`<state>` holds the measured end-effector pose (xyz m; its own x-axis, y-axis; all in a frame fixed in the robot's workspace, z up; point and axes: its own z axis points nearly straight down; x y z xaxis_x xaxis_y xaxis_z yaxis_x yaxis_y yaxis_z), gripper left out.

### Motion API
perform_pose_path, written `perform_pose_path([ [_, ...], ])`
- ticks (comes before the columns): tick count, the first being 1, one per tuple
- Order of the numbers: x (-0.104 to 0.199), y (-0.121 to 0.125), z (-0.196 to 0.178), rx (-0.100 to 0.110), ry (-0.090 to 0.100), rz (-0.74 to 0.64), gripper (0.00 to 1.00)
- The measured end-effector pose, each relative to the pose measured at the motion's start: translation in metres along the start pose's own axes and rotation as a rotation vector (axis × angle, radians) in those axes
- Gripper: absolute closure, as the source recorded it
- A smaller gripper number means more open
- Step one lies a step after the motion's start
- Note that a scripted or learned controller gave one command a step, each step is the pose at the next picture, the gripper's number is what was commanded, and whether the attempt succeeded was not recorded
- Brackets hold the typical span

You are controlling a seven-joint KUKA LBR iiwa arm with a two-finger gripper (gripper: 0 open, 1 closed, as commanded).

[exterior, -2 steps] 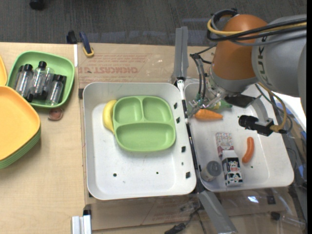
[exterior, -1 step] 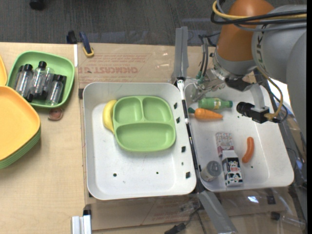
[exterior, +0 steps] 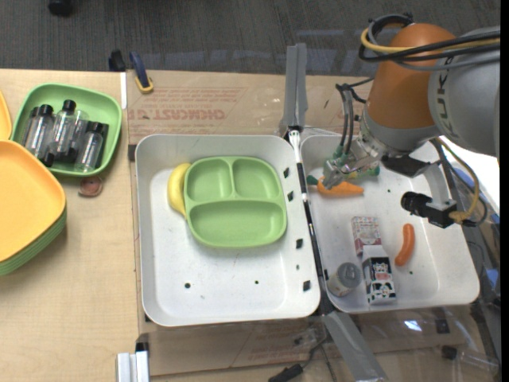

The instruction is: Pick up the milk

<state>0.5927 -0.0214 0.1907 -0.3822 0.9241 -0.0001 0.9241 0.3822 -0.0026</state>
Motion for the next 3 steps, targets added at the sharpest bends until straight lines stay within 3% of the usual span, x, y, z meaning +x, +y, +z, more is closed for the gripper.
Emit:
perform_pose_path([
  [1,-0.043,0.052,-0.017,-0.003,-0.002,-0.070,1.00],
  [2,0.012,0.033,0.000,-0.001,0.000,-0.196,1.00],
  [3,0.001,0.038,0.000,-0.001,-0.002,0.153,1.00],
])
